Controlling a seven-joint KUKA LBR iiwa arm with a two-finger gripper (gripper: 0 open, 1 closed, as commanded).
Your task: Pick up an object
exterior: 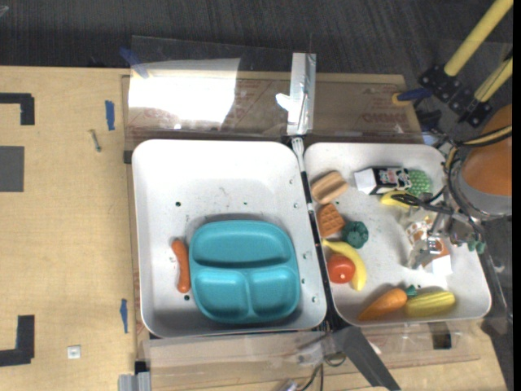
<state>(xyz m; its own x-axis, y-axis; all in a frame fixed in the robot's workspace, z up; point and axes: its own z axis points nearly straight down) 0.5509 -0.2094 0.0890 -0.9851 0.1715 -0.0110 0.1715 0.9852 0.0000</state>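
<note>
The camera view looks down at a slant on a light wooden bench (57,243) bearing two shallow white bins side by side. The left white bin (155,169) holds a teal plastic divided tray (244,269) lying toward its near edge, with three compartments showing. Just beside the tray's left side lies a slim orange toy hot dog (182,265), lengthwise along the bin's left wall.

The right white bin (472,292) carries a scatter of toy food. Near its far left corner sits a tan bread-roll toy (328,186), and just below it a ridged orange waffle-like piece (330,218). Beside that is a dark green broccoli toy (355,234). Along the left wall, lower down, a yellow banana toy (352,259) curves around a red tomato toy (341,272), the two touching. At the near edge an orange carrot toy (384,302) lies next to a yellow corn cob toy (430,302). Toward the far edge rests a small black-and-white box (383,177) beside a green dotted piece (418,181).

The grey arm with its orange band (488,173) reaches in over the bin's right wall. Its two-finger gripper (423,247) hangs low over the bin's middle right, above a small white-and-orange item (440,245) that is too blurred to name. Whether the tool is released or clenched cannot be told.
</note>
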